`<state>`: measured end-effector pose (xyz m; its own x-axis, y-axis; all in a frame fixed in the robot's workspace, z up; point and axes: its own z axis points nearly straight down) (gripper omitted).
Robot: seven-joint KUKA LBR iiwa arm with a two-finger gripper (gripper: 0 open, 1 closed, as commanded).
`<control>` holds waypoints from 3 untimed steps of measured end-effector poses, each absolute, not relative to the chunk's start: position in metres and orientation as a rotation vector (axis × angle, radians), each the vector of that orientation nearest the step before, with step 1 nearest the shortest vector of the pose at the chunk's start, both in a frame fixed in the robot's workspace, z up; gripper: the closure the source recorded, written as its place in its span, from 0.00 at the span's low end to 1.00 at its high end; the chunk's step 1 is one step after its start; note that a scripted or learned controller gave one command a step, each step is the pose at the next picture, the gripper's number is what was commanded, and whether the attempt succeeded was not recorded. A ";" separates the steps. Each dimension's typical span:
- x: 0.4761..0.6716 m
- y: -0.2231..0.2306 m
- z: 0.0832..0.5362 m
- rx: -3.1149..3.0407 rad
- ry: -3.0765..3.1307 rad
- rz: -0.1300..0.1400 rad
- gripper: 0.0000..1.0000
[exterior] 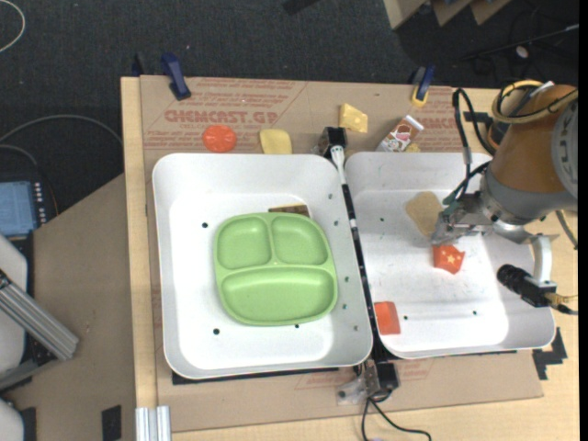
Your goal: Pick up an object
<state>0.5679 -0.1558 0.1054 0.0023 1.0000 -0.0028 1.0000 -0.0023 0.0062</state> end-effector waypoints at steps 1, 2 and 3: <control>0.568 -0.156 0.105 2.220 2.215 0.003 0.00; 0.537 -0.146 0.083 2.227 2.225 -0.004 0.00; 0.539 -0.148 0.095 2.222 2.218 0.001 1.00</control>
